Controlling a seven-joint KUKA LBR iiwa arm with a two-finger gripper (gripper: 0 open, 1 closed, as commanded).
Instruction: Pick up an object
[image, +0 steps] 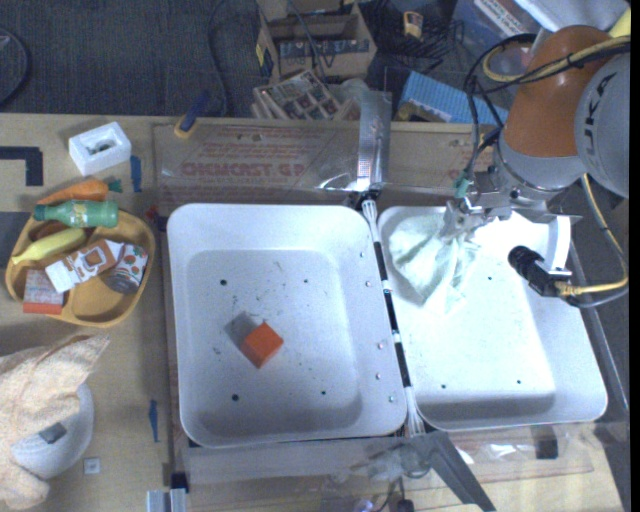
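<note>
Cloth (425, 260): pale, translucent, crumpled, hanging from gripper (462, 212) jaws clamped on top, over right bin (520, 400).

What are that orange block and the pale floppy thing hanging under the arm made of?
Orange block: probably foam or painted wood; matte, flat faces, sharp edges. Pale thing: looks like thin cloth or soft plastic film; it drapes in limp, translucent folds from the gripper.

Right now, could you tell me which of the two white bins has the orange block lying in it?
The left bin, the one farther from the arm, holds the orange block. The right bin holds a pale crumpled cloth under the claw.
</note>
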